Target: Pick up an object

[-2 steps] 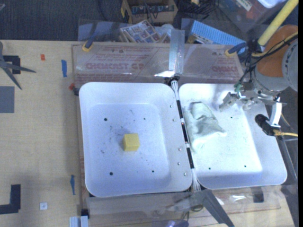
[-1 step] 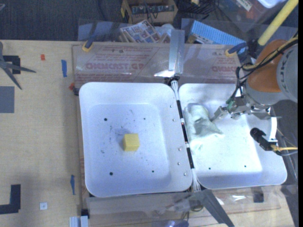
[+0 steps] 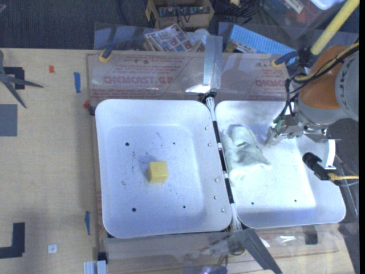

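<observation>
1. Two shallow white bins sit side by side on the bench, meeting along a seam that runs from the far edge to the near edge. The left bin (image 3: 114, 124) and the right bin (image 3: 285, 204) are both scuffed with grey marks on their floors.

2. A small yellow block (image 3: 158, 172) lies on the floor of the left bin, roughly central and a little toward the near edge, well apart from every wall. Nothing touches it.

3. A crumpled, translucent grey-white object (image 3: 244, 147) — it looks like a bag or piece of wrap, though its exact nature is unclear — lies in the right bin, in the far-left part of its floor, near the seam between the bins.

4. The arm (image 3: 328, 87) reaches in over the right bin's far-right corner, with its orange band showing above the wrist and black cables looped beside it.

5. The gripper (image 3: 280, 131) hangs low over the right bin, just beside the crumpled object on its right. The fingers are too small and blurred against the pale floor — I cannot tell how far apart they stand, and nothing is visibly held between them.

6. A clear sheet with red lettering (image 3: 154, 76) lies along the far edge, behind both bins.
</observation>
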Robot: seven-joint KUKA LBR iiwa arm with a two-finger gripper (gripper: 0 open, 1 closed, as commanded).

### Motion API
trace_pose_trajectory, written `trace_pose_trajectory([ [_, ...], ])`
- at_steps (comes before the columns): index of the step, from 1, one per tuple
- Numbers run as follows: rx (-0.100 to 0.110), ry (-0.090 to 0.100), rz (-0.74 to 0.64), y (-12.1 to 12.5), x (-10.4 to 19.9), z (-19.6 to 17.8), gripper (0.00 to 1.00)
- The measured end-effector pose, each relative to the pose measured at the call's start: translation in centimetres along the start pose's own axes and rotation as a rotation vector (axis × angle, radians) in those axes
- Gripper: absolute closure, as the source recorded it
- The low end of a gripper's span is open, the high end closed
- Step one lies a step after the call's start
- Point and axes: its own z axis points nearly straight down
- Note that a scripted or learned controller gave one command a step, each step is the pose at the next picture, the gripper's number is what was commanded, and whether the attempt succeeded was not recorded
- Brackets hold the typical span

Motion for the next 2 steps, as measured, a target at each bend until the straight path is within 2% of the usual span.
trace_pose_trajectory([
  [1, 0.002, -0.003, 0.003, -8.0, -3.4, 0.7, 1.0],
  [2, -0.004, -0.004, 0.487, -10.0, 0.5, 0.7, 1.0],
])
